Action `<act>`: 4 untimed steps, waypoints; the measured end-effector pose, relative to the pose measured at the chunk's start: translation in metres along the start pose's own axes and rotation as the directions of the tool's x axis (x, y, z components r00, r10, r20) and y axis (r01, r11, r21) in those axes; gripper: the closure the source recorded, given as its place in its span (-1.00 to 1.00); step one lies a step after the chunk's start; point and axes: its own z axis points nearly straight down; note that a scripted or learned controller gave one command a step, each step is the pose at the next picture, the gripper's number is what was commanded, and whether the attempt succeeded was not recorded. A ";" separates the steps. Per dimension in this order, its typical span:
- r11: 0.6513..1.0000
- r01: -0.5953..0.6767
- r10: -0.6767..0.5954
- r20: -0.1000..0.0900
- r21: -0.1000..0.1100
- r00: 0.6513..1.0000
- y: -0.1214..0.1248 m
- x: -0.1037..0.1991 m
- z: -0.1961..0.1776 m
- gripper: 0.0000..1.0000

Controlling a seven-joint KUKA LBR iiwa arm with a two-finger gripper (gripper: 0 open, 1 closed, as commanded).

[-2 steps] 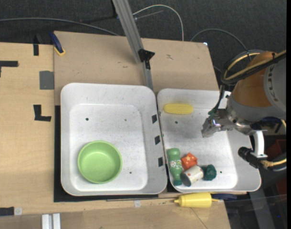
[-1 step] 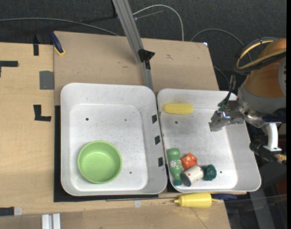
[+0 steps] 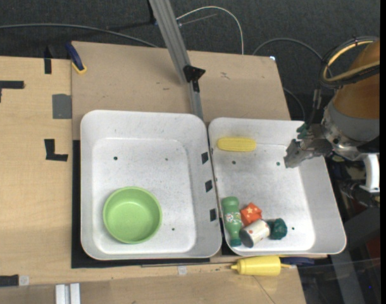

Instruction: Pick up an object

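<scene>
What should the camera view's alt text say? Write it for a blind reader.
A grey robot gripper hangs over the right white bin's far right edge, near a yellow corn cob and a cluster of small toys. The left white bin holds a round green bowl.

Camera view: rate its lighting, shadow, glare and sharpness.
Camera view: lighting is even and soft, and the white bins are bright but not blown out; shadows are faint, with a thin one beside the green bowl; there is no strong glare; overall it is slightly soft and grainy, so the pincer and the small clustered items lack crisp edges.
</scene>
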 end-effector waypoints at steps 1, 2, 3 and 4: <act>1.000 0.005 -0.005 -0.002 0.003 1.000 -0.004 0.063 0.000 1.00; 1.000 0.005 -0.005 -0.003 0.005 1.000 -0.020 0.115 -0.004 1.00; 1.000 0.006 -0.006 -0.002 0.006 1.000 -0.022 0.177 0.003 1.00; 1.000 0.006 -0.006 -0.002 0.007 1.000 -0.040 0.237 0.010 1.00</act>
